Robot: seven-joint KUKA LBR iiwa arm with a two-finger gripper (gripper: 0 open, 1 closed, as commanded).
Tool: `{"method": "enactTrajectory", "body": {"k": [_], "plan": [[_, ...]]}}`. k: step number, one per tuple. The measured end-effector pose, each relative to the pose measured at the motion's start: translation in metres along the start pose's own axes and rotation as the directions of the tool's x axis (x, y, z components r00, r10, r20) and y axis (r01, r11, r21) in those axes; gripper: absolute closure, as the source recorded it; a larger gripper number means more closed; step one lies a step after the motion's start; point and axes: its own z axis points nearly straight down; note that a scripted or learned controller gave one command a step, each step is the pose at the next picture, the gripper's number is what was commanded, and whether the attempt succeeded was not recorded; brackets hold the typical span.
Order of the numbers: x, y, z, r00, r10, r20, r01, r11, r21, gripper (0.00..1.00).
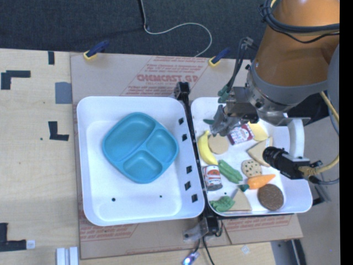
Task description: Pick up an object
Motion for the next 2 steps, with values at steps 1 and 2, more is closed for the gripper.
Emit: {"method": "enactTrajectory", "body": {"k": [1,2], "plan": [[0.030,-0.003,0.084,1.000,-0.002,0.002,0.002,1.000,0.020,1.00],[-0.011,-0.001,0.040,1.000,0.003,0.002,-0.003,1.000,0.009,1.00]]}}
